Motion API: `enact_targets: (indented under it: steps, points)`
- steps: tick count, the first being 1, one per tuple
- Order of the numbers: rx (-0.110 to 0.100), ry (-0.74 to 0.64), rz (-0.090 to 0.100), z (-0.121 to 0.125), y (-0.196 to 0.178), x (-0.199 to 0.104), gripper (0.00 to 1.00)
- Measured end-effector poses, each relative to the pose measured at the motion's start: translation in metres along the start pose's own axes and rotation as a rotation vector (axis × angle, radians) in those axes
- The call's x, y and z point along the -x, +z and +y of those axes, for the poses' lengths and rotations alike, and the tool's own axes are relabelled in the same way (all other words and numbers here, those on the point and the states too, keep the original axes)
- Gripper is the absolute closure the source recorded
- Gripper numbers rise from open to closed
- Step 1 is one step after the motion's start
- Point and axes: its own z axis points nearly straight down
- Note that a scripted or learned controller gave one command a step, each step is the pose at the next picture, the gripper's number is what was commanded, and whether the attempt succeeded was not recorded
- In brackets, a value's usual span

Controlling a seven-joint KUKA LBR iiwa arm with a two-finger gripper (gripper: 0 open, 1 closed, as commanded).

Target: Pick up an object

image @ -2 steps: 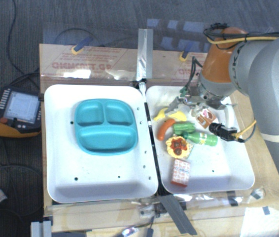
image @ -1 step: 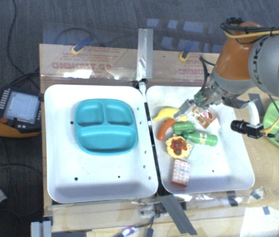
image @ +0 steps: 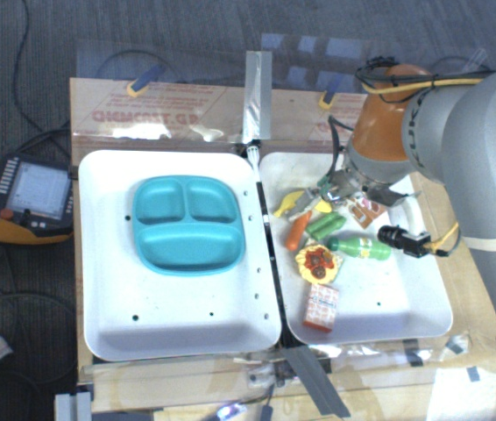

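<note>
Bins sit side by side on a wooden bench, seen from above at a slant. The left bin [image: 108, 305] holds a teal tray [image: 187, 224] with three compartments, lying flat near the bin's middle and toward its back. The right bin [image: 406, 310] holds a cluster of small toy foods in its back-left part.

In that cluster, a yellow banana [image: 290, 203] lies near the divider between the bins. Just beside it, an orange carrot [image: 298, 229] points toward the front. A green vegetable [image: 326, 225] lies next to the carrot. A green bottle [image: 362, 249] lies on its side, stretching to the right. In front of these sits a pizza slice [image: 318, 262], yellow with red dots. Nearer the front, apart from the cluster, lies a small red and white box [image: 322, 307].

The arm [image: 458, 147] comes in from the right, grey with an orange band, and bends down over the back of the right bin. The gripper [image: 340, 189] hangs low over the cluster, just behind the green vegetable and right of the banana. Whether its fingers are open or closed cannot be told, nor whether they hold anything.

A handheld controller [image: 27, 200] with a screen lies on the floor left of the bench.
</note>
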Motion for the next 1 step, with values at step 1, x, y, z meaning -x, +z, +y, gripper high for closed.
enact_targets:
  steps: [1]
  points:
    - [0.003,0.001,0.004,0.0011,-0.0106,-0.0002,1.00]
